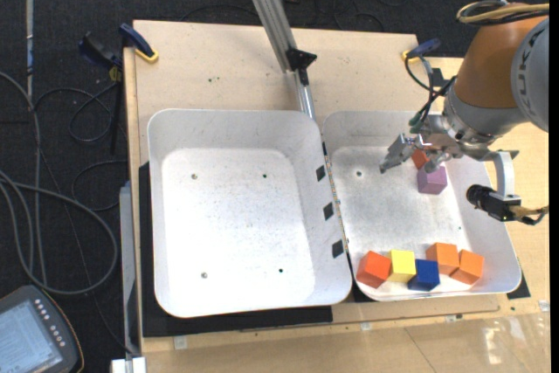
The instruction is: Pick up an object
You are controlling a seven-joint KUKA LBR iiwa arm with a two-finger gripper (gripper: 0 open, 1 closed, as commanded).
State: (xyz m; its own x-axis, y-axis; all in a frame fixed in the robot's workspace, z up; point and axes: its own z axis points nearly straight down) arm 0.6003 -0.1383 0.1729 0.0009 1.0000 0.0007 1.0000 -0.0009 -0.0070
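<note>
My gripper (417, 158) hangs over the upper part of the right bin (367, 214), and its two grey fingers (391, 158) stand spread apart, open. A small orange block (421, 159) shows in the gap under the gripper, partly hidden by it. A purple block (431, 179) lies on the bin floor just below and right of that, touching or nearly touching the orange one. Neither block looks lifted.
Along the right bin's near edge lies a row of blocks: orange (375, 267), yellow (403, 263), blue (426, 273) and two more orange (458, 261). The left bin (175, 188) sits beside it. A metal pole (271, 9) slants in from the top.
</note>
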